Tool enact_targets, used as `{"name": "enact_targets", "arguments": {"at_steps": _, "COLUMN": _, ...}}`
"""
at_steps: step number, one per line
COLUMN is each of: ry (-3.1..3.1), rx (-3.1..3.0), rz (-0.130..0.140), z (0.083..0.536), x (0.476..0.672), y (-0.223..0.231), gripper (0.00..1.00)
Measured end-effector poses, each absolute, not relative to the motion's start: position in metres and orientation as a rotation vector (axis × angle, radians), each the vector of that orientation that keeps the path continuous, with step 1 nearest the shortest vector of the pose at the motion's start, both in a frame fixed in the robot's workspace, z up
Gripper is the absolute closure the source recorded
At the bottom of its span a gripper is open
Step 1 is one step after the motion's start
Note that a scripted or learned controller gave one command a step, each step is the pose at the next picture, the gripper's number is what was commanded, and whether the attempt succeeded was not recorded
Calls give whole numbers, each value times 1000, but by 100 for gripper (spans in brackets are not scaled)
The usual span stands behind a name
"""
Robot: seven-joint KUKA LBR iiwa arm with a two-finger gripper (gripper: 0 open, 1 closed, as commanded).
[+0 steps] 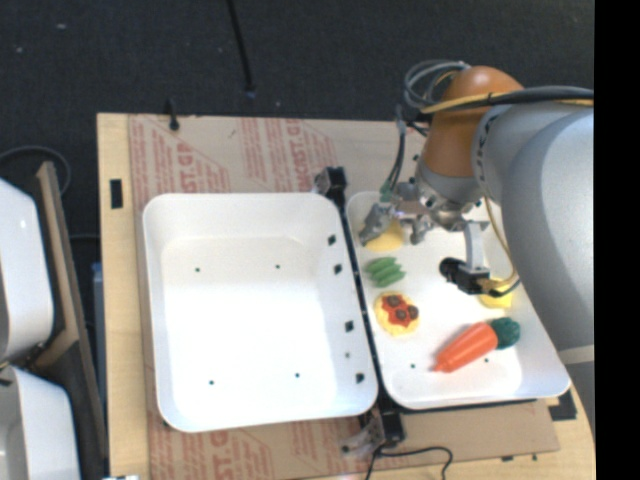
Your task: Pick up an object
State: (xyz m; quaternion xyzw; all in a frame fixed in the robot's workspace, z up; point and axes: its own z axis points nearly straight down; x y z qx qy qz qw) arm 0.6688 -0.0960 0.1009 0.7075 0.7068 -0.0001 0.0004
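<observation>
Two bins on my screen: the left bin [250,308] has nothing to grab, so everything rides on the right bin [535,373]. Working across it I see a green toy [383,270], a yellow piece [389,236] just under the gripper [397,222], a round yellow-and-red toy [397,314], then the carrot [467,347]. The gripper sits low at the bin's far left corner, over the yellow piece. Whether the jaws are open or closed I cannot tell. Nothing looks lifted, so I judge the pick not yet done.

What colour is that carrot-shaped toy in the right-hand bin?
The toy carrot is orange with a dark green top, seen in the camera view.
</observation>
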Motion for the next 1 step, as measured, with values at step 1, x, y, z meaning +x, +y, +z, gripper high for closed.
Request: {"name": "enact_targets", "arguments": {"at_steps": 1, "ry": 2218, "rx": 2222, "rz": 2, "z": 112, "x": 669, "y": -97, "gripper": 100}}
